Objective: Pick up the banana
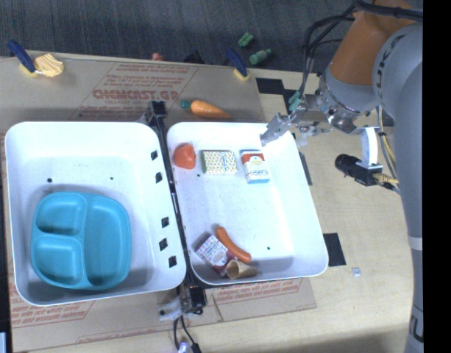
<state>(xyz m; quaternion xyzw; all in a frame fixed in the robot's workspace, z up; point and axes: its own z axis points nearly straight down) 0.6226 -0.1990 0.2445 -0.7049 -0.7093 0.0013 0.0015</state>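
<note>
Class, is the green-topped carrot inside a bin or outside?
Outside: the carrot lies on the cardboard behind the right bin.

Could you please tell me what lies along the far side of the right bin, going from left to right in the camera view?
Red tomato-like item → yellowish patterned packet → small red, white and blue carton → the arm's hand above the bin's far right corner.

Dark grey ribbed floor (137,13) at twelve o'clock — small green bits (253,47) lying on it. Tan bench top (357,219) at three o'clock, black tape squares (332,248) stuck on. Even, flat light.
</note>
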